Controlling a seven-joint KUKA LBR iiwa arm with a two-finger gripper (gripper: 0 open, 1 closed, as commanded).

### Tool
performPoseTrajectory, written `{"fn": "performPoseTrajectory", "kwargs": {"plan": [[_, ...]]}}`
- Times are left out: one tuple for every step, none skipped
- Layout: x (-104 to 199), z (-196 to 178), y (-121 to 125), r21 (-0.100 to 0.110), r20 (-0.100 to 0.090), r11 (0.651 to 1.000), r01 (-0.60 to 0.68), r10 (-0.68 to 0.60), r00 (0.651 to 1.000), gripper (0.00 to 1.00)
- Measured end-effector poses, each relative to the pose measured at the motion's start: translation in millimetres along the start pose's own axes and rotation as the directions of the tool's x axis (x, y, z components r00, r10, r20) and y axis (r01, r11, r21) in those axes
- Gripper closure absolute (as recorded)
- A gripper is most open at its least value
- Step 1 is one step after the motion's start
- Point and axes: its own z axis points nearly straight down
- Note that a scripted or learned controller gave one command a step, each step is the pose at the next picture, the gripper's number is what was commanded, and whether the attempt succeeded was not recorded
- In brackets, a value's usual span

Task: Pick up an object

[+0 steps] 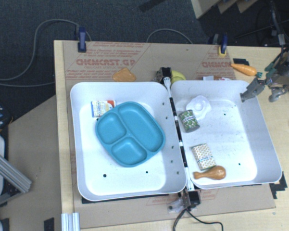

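Blue divided tray (pixel 129 133) in left bin (pixel 86 177); perhaps drumstick (pixel 210 173) in right bin (pixel 259 143).

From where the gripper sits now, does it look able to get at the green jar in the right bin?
Probably yes. The gripper hangs by the right bin's far right rim, and bare bin floor lies between it and the green jar, which touches only a clear cup.

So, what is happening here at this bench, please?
A robot arm reaches in from the right to pick up an object from two white bins. Its gripper is at the upper right edge of the right bin and holds nothing. The right bin contains a green patterned can, a white cup-like object, a small patterned box and a brown drumstick-shaped toy. The left bin holds a blue divided plate and a small carton.
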Motion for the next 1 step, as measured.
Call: {"fn": "performPoseTrajectory", "kwargs": {"plan": [[111.6, 98.7, -17.2, 0.01, -0.006, 1.0, 0.009, -0.009, 1.0, 0.0]]}}
